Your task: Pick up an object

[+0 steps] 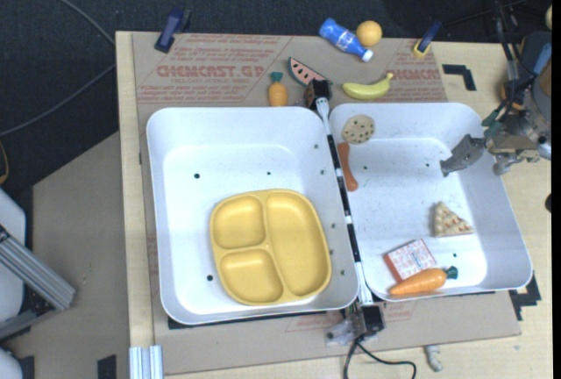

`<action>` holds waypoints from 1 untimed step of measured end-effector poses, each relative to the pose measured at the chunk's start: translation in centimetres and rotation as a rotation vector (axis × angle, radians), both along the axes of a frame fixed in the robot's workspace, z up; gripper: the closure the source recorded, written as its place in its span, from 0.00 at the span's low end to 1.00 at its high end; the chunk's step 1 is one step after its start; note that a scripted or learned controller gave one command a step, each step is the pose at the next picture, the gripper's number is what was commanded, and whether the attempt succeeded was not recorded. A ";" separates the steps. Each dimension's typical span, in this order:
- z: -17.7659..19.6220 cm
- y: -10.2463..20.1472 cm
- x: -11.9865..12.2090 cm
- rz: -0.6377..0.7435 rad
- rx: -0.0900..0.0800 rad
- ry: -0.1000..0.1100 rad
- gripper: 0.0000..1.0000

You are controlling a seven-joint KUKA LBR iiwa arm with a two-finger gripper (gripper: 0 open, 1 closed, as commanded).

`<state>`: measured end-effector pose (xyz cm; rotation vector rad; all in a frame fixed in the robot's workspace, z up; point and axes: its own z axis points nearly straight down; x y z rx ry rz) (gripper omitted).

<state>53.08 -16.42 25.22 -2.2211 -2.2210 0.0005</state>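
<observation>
My gripper (469, 154) hangs over the right side of the right bin (412, 127), near its right wall. Nothing is seen held in it. In that bin lie a pizza slice (450, 220) just below the gripper, a red box (409, 259), a carrot (422, 282) at the front, a round cookie (358, 129) at the back left and a sausage (348, 168) along the left wall. A yellow divided plate (270, 244) rests in the left bin (175, 149).
Behind the bins on the board lie a banana (367, 88), a blue bottle (344, 39), an orange ball (369, 32), a watermelon slice (303, 70) and a small orange toy (278, 93). Blue clamps (172, 30) hold the back edge.
</observation>
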 end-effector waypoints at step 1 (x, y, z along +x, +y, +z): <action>-6.8 -4.1 2.0 0.000 0.001 0.002 0.00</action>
